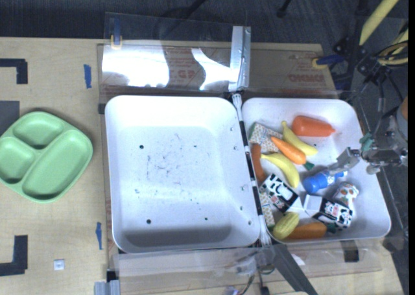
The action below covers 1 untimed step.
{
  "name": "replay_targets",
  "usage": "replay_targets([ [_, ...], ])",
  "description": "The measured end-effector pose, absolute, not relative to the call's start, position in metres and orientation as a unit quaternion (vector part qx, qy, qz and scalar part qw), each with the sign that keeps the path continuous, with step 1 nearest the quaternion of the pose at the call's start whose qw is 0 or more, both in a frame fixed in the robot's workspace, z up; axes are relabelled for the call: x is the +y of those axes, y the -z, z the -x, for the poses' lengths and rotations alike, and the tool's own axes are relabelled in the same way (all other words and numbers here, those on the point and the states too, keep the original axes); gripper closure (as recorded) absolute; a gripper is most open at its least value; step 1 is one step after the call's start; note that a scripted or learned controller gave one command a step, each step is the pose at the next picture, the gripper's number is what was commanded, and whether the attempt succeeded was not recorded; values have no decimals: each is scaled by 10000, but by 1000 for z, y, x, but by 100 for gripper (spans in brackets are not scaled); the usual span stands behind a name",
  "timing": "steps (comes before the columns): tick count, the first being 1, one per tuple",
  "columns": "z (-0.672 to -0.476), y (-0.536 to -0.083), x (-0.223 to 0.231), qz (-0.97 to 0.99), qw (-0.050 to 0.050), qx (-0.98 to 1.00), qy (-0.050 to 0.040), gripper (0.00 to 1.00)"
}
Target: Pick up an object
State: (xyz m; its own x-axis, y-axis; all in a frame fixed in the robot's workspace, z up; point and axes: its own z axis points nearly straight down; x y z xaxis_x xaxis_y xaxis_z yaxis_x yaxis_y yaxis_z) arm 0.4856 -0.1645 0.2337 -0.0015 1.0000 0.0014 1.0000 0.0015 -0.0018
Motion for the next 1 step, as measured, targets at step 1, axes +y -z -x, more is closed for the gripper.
replay_targets([
  [1, -538, -135, -138, 6761, 4, -7368, 1, 0],
])
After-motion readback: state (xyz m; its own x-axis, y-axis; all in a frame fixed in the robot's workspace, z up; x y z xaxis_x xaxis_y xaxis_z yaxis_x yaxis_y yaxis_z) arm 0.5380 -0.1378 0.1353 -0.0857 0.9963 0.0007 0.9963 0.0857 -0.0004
